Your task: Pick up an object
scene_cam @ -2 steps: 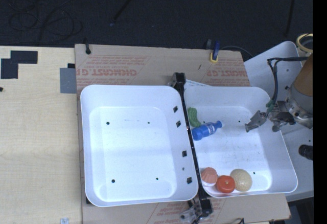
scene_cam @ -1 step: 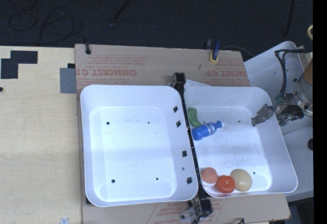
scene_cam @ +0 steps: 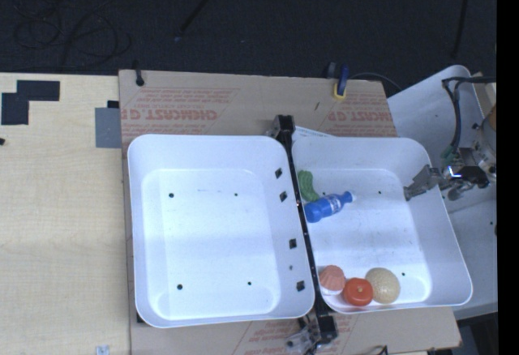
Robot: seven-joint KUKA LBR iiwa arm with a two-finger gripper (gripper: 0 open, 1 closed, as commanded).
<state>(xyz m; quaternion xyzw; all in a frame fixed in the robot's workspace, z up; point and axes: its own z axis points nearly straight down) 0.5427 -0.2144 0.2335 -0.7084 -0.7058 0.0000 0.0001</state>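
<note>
A: Bottle (scene_cam: pixel 328 207) — blue, lying on its side in the right bin (scene_cam: pixel 422 152), close against the divider (scene_cam: pixel 298 215), upper-left part of that bin.

B: And the gripper (scene_cam: pixel 423 181)?

A: At the bin's right rim, upper side. One grey finger tip reaches in over the edge. Open or closed — cannot tell from this slant; nothing shows between the fingers.

B: So which way does the bottle lie from it?

A: Left in the camera view, and a little toward the viewer. Well apart, with bare bin floor between.

B: Long axis?

A: Roughly left-right, tilted slightly — cap end pointing up-right toward the gripper, base toward the divider. My read: a grasp across the body would want the fingers closing on the narrow way, front to back in the view.

B: Anything crowding it?

A: A green thing (scene_cam: pixel 306 183) touches or nearly touches the bottle's base end, tucked by the divider. Can't tell what it is.

B: Other choices?

A: Three round things in the near corner of the same bin — pink (scene_cam: pixel 331 277), red (scene_cam: pixel 358 292), pale yellow (scene_cam: pixel 383 284) — bunched together, touching. Also well off from the gripper, toward the viewer and left. Left bin (scene_cam: pixel 162 152) holds nothing to pick.

B: Nearer target?

A: Hard to call; the bottle sits freer on its cap side.
</note>
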